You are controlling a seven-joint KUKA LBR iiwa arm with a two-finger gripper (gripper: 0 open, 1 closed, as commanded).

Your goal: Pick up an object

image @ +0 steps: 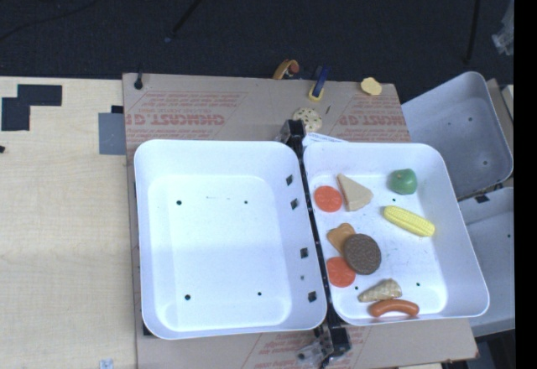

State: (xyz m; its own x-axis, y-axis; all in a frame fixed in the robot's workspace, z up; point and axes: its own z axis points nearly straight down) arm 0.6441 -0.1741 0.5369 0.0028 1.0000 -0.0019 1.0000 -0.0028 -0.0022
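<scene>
The right bin holds several toy foods. A green round piece lies at its far right, with a yellow corn cob just below it. A tan wedge and an orange-red disc sit near the divider. Lower down are a dark brown cookie, an orange-brown piece, a second red disc, a tan pastry and an orange sausage.
The left bin stands beside the right one on a cardboard sheet. On the cardboard behind the bins lie a speckled cookie, a yellow piece, a blue and yellow item and an orange ring. A grey metal tray sits at the right.
</scene>
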